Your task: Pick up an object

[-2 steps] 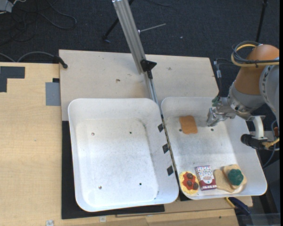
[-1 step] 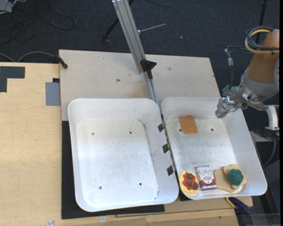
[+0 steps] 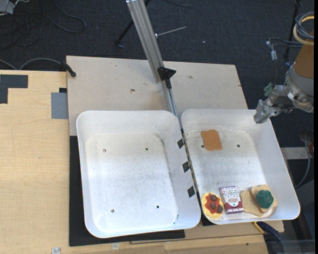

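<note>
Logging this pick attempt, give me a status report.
Gripper over right bin's far rim, holding nothing. Orange block untouched mid-bin. Path unobstructed.

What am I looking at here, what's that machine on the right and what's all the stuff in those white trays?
One camera looks down at a slant on a bench with two shallow white bins. The machine is a robot arm with an orange band, reaching in from the right; its gripper hangs over the far right rim of the right bin. Whether its fingers are open is unclear. In that bin lie an orange-brown block, a round yellow and red piece, a small red and white box and a tan piece with a green top. The left bin sits beside it.
</note>
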Controlling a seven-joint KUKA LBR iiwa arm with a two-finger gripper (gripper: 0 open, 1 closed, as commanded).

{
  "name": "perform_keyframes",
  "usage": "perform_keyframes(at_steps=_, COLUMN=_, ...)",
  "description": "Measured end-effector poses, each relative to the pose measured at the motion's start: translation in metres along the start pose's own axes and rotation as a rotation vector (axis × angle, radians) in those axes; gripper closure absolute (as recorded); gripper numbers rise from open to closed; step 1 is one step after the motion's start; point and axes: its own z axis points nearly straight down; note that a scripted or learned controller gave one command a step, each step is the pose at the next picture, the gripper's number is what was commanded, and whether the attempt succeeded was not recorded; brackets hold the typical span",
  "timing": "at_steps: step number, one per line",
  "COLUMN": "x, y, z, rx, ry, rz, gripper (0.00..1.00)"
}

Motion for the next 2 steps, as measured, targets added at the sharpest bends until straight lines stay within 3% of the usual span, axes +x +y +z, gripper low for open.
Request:
perform_keyframes(at_steps=1, x=-0.001, y=0.001, z=-0.034, rx=0.002, ry=0.002, rz=-0.002, gripper=1.0)
perform_keyframes(at_steps=2, x=0.05, y=-0.023, z=-0.019, rx=0.01, ry=0.006, rz=-0.005, gripper=1.0)
